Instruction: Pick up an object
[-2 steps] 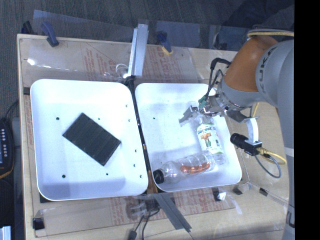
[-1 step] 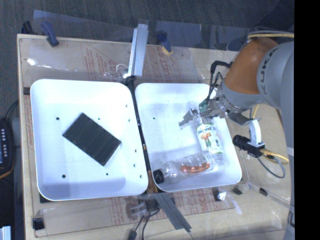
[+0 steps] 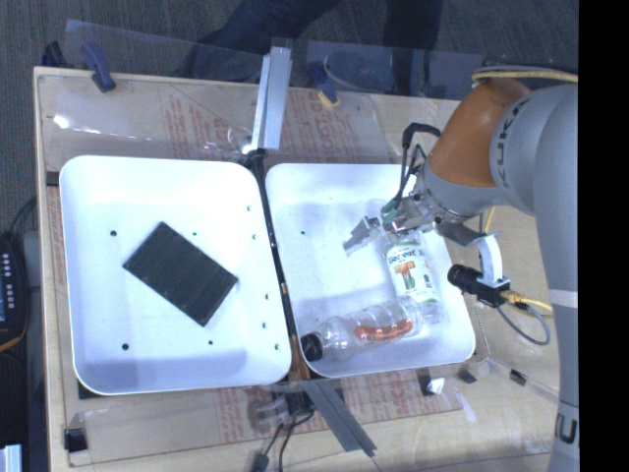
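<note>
- A pale tabletop (image 3: 147,126), covered with clear plastic sheeting and edged by dark carpet, carries two shallow white bins side by side.
- The left bin (image 3: 88,342) holds a single dark grey rectangular pad (image 3: 180,272), lying flat and turned at an angle near the bin's middle.
- The right bin (image 3: 314,205) holds two bottles, both on their sides in its near right part.
- One is a small white bottle (image 3: 413,275) with a printed label, lying lengthwise along the bin's right side.
- The other is a clear bottle (image 3: 366,330) with a black cap and an orange-brown patch inside, lying along the near wall; its far end sits just beside the white bottle's lower end.
- The grey arm (image 3: 536,155), with its orange band, reaches in from the right over the right bin.
- The hand (image 3: 366,232) hangs over the bin's middle, just above the white bottle's top end, its fingers (image 3: 356,238) spread somewhat apart with nothing between them.
- A black cable (image 3: 415,150) loops above the wrist.
- A person's dark-clothed legs (image 3: 324,8) stand beyond the tabletop's far edge.
</note>
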Available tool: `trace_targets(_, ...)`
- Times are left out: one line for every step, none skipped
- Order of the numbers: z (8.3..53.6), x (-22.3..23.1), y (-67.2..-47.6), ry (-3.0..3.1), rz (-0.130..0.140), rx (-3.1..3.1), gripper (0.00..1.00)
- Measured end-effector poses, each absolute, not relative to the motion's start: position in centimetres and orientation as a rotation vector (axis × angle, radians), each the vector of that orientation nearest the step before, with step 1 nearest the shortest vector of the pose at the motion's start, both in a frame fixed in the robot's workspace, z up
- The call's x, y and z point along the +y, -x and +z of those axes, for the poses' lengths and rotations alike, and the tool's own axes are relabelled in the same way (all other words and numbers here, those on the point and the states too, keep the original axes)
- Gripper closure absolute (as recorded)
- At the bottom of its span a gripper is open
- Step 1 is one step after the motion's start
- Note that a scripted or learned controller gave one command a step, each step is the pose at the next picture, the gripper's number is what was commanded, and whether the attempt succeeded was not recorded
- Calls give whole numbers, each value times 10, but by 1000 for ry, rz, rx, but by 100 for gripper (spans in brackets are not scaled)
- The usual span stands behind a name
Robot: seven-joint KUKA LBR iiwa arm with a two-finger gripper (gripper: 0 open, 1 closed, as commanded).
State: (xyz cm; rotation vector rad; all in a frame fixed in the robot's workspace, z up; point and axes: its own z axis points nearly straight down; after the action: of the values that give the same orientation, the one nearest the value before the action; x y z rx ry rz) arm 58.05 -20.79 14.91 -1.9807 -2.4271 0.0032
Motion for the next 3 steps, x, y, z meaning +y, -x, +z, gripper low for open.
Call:
trace_targets(165,-209,-575,1913,2,-2487,0)
trace_targets(165,-209,-575,1913,2,-2487,0)
trace_targets(175,-208,-576,1907,3,-2490,100)
